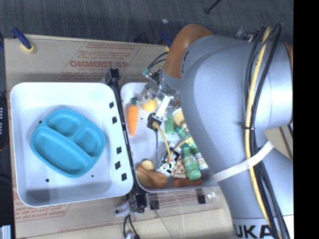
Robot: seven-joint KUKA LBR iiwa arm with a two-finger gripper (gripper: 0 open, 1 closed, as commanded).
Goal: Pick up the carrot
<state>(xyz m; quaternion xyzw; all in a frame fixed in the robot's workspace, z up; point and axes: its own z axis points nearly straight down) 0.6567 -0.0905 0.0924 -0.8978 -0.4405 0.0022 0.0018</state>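
The orange carrot with a green top lies along the left wall of the right bin, its tip pointing toward the front. My gripper hangs over the back of that bin, just right of the carrot's top end and a little apart from it. The big grey arm covers most of the bin's right half. Nothing can be seen held in the gripper.
Next to the gripper sits a yellow fruit. Green bottles, a checkered item and brown bread-like pieces crowd the bin's front right. A blue divided plate lies in the left bin.
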